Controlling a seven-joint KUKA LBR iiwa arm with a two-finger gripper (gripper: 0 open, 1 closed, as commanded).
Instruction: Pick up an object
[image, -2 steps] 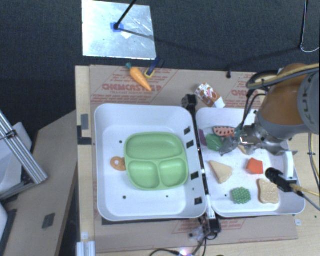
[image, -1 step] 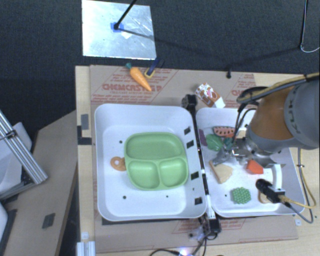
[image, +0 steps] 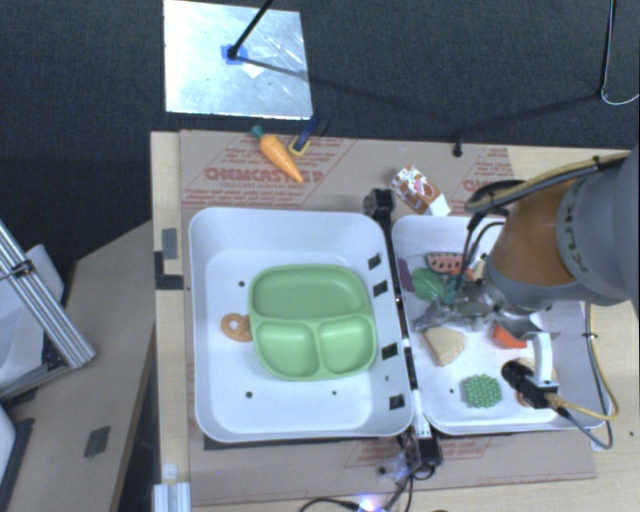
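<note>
The arm (image: 560, 245) reached low into the right bin (image: 570, 415). Its gripper (image: 455, 312) sat among the toys there (wedge (image: 445, 346) just beside); its grip I couldn't tell. Nothing looked lifted, so the pick seemed undone.

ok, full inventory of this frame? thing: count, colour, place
shallow white bins: 2, white, side by side on bench
three-compartment plastic plate: 1, green, left bin
small ring-shaped piece: 1, orange-tan, left bin, left of plate
toy carrot: 1, orange, bench behind left bin
wedge-shaped piece: 1, tan, right bin
round bumpy piece: 1, green, right bin, near front
watermelon-slice toy: 1, red, right bin, back
small wrapped packet: 1, white-brown, behind right bin
gripper: 1, grey, low in right bin
</note>
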